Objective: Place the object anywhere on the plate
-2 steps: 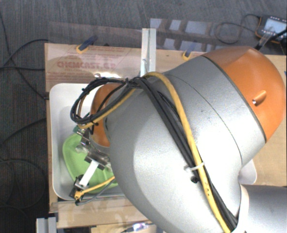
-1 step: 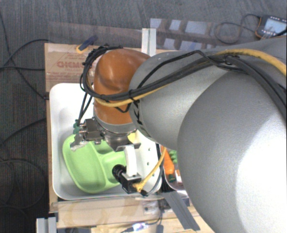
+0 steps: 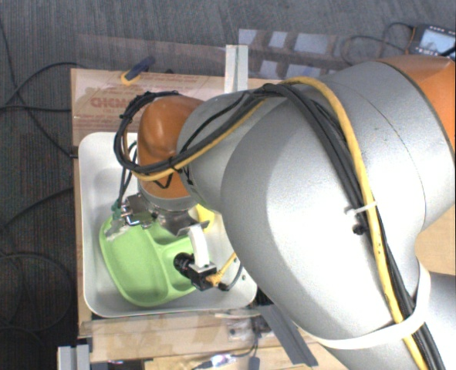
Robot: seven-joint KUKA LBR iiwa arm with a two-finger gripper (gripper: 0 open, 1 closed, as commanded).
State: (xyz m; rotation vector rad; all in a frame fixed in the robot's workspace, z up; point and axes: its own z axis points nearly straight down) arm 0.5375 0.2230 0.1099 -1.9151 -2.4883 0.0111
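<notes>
One bin point(image 3: 92, 230), white and shallow, sits at the left of the bench, its left wall and near corner visible.

Item: plate point(image 3: 139, 272), pale green, lying in the near half of that bin, close to the front wall. Its left and front parts are exposed; the right part is covered by the wrist hardware.

Item: gripper point(image 3: 162, 218), hanging low over the plate's far right edge, beneath the orange band point(image 3: 162, 133). Whether the tool is apart, together or clamped on anything cannot be told; the wrist body hides that part.

Item: small yellow patch point(image 3: 204, 210), just right of the wrist and beside the plate. It may be the object, or part of the cabling; it is too hidden to say. The object cannot be placed with certainty.

Item: arm point(image 3: 328, 206), grey, large, with black and yellow cables along it, covering the right of the bench.

Status: judged as mid-task, at or near delivery, since the tool is over the plate. Nothing is seen resting on the plate's exposed surface, so placement is not confirmed. Left, by this reading: set the object on the plate, release, and lift clear.
</notes>
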